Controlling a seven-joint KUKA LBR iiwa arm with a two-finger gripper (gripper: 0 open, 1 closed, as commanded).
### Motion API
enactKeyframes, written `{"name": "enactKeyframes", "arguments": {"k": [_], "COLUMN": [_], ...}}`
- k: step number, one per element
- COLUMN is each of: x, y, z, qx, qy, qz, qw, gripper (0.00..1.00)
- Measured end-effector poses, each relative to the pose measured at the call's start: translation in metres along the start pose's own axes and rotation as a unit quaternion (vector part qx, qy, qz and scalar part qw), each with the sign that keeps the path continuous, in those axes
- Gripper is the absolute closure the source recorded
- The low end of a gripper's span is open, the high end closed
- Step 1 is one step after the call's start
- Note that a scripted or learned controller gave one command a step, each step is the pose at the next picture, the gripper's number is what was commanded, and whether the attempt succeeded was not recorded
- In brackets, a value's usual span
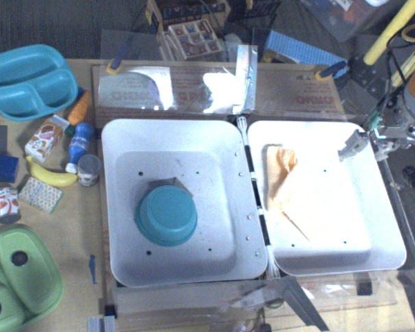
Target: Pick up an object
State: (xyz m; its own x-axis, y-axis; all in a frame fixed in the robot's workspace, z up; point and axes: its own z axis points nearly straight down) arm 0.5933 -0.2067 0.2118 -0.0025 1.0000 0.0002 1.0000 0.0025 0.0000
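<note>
The pincer (pixel 349 147) is seen over the upper right part of the right bin (pixel 387 254), close to that bin's far right corner and above its white floor. Whether it is released or clenched cannot be told, as its tip is small and blurred. Nothing is seen gripped by it.

A crumpled peach cloth (pixel 280 171) is found to the pincer's left, in the same bin, lying against the wall nearest the other bin. It is set apart from the pincer by a stretch of bare floor. A thin pale strip is drawn out from the cloth toward the bin's near side, well below the pincer.

Further to the left of the pincer, across the divide, the left bin (pixel 117 137) is placed side by side with the right one. In its middle a teal bowl (pixel 167 215) is seen, turned upside down, well apart from the pincer and lower in the view.

Far to the pincer's left, beyond both bins, small things are scattered on the bench (pixel 76 247): a blue divided tray (pixel 31 81), a carrot (pixel 79 106), a small carton (pixel 45 139), a blue bottle (pixel 79 144), a banana (pixel 52 175) and a small can (pixel 88 168). The can is just beside the left bin's outer wall. A green moulded tray (pixel 17 275) is seen at the lower left corner, the farthest thing from the pincer.
</note>
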Motion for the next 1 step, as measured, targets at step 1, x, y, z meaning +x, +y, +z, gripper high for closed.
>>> {"name": "enactKeyframes", "arguments": {"k": [1], "x": [0.0896], "y": [0.0227], "z": [0.0777], "qx": [0.000], "qy": [0.000], "qz": [-0.006], "qw": [1.0000], "gripper": [0.00]}}
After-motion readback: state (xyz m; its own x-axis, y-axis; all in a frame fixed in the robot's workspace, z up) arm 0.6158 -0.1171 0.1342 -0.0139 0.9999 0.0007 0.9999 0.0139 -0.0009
